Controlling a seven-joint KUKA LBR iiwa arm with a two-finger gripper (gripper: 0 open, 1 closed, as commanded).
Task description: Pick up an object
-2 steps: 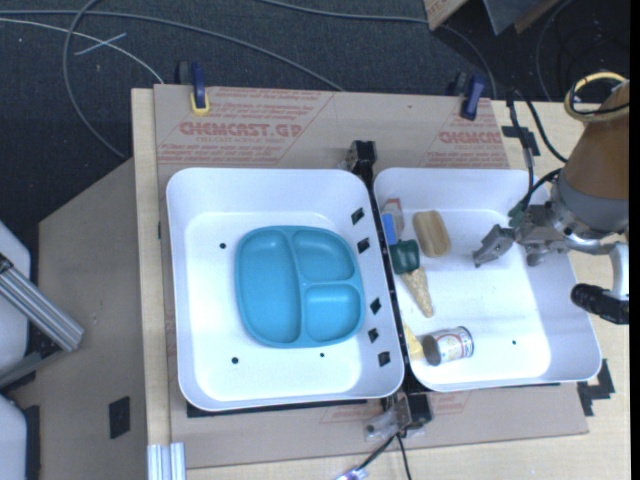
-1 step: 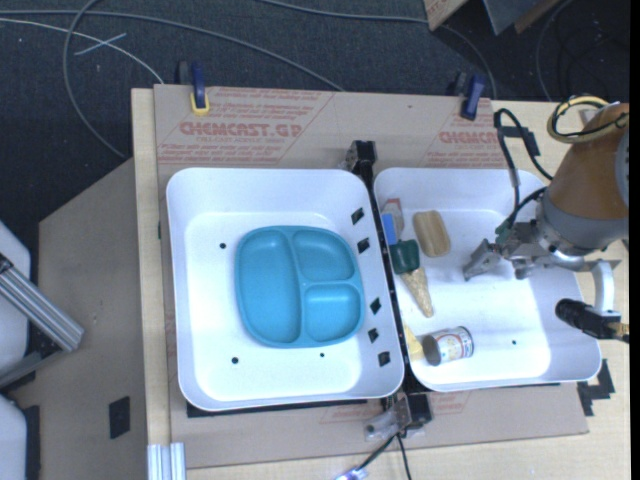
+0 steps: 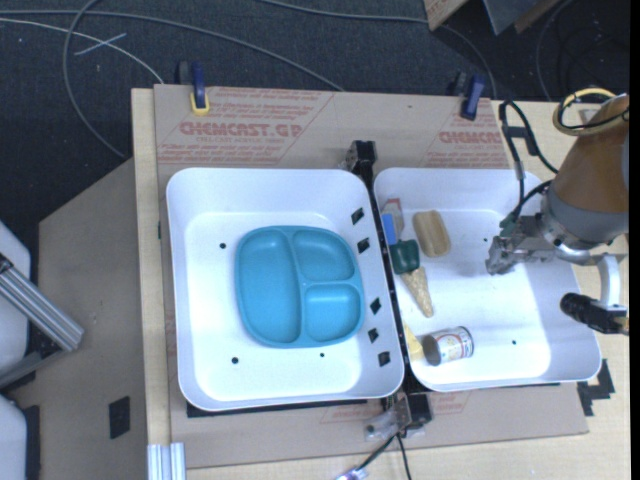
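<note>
And here we are over the bench, 2 white bins side by side, the black divider point(image 3: 378, 268) between them our landmark. Left of the divider, the left bin point(image 3: 200, 368) carries a blue sectioned plate point(image 3: 299, 285), 3 compartments, lying flat near the bin's middle. Right of the divider, the right bin point(image 3: 560, 353) is where the action is!

Tight against the divider on its right side, a cluster: a blue-and-white stick-like item point(image 3: 389, 226) lies along it, with a dark green object point(image 3: 405, 257) just beside that. A touch further right, a tan spongy block point(image 3: 432, 233) sits slightly tilted. Below the green piece, a pale cone-shaped item point(image 3: 419, 290) points down and away from the divider. Lower again, a small can point(image 3: 449, 346) lies on its side with a red-and-white label, and something yellow point(image 3: 411, 343) peeks out between it and the divider.

Now the arm point(image 3: 592, 183), grey with that orange band, reaching in from the far side. The gripper point(image 3: 502, 258) is down low over the bin floor, well right of the divider and well apart from the cluster. Whether the jaws are apart or together, I cannot tell; nothing shows between them. The tan block is the nearest candidate, off toward the divider from the gripper.
</note>
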